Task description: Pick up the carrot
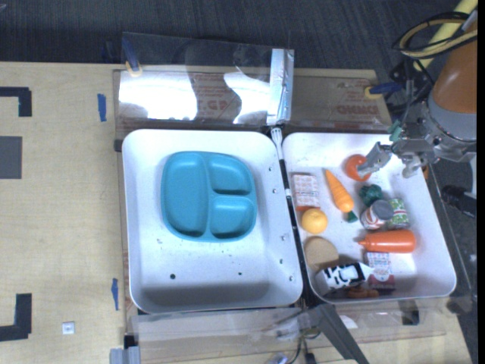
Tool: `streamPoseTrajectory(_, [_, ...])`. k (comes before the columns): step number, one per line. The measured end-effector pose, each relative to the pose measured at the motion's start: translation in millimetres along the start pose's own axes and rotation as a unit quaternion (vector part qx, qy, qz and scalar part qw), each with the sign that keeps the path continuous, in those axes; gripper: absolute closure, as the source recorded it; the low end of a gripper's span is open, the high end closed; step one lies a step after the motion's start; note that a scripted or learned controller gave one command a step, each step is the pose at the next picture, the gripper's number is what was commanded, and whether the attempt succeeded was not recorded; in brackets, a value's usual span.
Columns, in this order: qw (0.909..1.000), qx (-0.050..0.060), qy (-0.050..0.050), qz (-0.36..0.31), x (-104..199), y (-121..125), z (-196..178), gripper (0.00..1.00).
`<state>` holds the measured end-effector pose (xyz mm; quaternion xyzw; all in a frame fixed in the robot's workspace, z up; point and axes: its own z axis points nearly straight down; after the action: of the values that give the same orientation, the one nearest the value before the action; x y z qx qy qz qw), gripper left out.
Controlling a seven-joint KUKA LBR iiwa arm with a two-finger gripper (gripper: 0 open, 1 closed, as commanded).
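A: While the arm (455, 89) hangs at the right edge, where's the carrot?

B: Carrot (339, 190) lies loose in the right bin (439, 233), between a packet (305, 189) and a tomato (355, 166), lemon (314, 220) just below.

A: And the gripper?

B: Gripper (395, 158) is over that bin's far corner, fingers spread, nothing between them.

A: Surroundings?

B: Left bin (140, 226) holds a blue tray (208, 196). Pale wooden bench (53, 203), dark carpet (227, 6) beyond.

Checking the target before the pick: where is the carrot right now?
The carrot lies in the right bin, upper middle, between a snack packet on its left and a tomato up to its right, above a lemon.
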<state>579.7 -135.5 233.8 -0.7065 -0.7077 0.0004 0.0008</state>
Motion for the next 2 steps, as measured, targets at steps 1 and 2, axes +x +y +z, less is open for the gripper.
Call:
streamPoseTrajectory(1, [0.9925,0.003,0.001,-0.122,19,-8,115,0.0])
streamPoseTrajectory(2, [0.9902,-0.005,-0.002,-0.14,6,19,147,0.0])
